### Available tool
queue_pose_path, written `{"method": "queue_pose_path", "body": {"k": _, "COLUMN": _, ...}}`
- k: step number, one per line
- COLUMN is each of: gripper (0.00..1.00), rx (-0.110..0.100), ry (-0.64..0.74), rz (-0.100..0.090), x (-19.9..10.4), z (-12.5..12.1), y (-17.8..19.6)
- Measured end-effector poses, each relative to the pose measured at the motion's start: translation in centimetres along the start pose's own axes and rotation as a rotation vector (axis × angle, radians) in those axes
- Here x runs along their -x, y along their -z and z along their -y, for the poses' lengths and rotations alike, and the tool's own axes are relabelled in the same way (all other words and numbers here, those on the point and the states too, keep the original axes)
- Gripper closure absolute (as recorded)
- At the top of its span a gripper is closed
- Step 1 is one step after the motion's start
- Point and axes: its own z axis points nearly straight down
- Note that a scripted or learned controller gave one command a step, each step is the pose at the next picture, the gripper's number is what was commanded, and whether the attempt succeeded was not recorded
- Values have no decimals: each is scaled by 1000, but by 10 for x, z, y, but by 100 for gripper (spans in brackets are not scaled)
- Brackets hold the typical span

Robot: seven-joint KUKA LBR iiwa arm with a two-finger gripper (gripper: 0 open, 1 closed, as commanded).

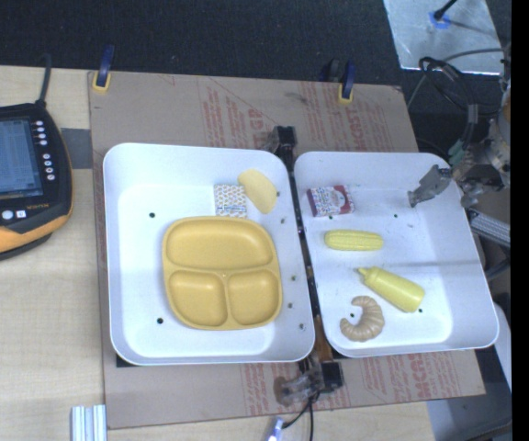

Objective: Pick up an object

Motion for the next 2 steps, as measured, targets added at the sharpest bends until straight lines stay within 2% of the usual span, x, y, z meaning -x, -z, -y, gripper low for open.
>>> {"method": "queue_pose_path", "body": {"k": 1, "gripper": 0, "rx": -2, "ry": 1, "rz": -1, "x": -46, "z": 41, "y": -84}}
{"method": "queue_pose_path", "body": {"k": 2, "gripper": 0, "rx": -2, "ry": 1, "rz": -1, "x": -66, "z": 81, "y": -141}}
